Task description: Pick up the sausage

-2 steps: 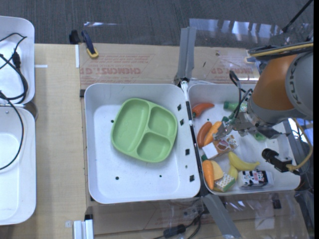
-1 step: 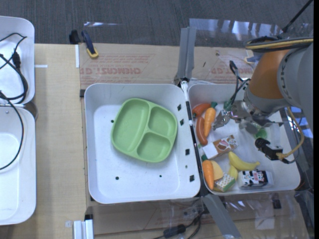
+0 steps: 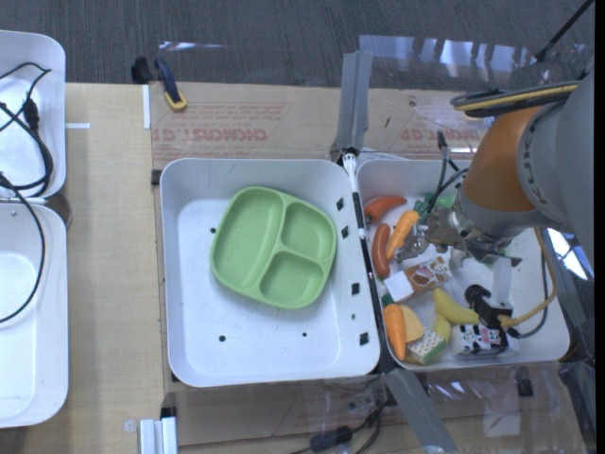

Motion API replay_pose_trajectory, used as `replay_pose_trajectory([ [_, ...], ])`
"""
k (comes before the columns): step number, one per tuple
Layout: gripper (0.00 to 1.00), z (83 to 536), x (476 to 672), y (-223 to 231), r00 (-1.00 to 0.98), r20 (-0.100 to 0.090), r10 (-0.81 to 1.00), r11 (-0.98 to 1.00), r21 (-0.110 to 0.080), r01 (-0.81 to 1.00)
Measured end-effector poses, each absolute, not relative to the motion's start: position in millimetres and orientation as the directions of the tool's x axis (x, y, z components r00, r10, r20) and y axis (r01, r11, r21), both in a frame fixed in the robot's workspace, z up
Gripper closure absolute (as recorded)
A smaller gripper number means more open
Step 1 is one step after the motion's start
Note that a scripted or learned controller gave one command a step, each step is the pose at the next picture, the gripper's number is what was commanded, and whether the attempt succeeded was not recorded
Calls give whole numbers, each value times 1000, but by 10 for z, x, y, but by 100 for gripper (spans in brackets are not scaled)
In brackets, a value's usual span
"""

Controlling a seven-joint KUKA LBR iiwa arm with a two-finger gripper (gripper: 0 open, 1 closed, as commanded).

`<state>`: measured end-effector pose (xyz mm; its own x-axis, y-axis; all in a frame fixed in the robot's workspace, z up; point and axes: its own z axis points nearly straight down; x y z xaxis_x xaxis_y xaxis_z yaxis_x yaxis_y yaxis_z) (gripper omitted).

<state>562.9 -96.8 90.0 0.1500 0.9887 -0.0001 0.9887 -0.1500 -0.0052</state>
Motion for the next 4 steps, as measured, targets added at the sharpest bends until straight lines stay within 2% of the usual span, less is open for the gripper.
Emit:
replay_pose_trajectory([
  [1, 0, 903, 5586, -967, 353, -1, 936, -353, -4, 936],
  [2, 0, 902, 5908, -1073, 517, -3, 856, -517, -3, 856],
  [3, 0, 902, 5504, -1000, 633, -4, 774, -633, -4, 774],
  [4, 0, 955, 6136, -1634, 668, -4, 744, -668, -3, 744],
])
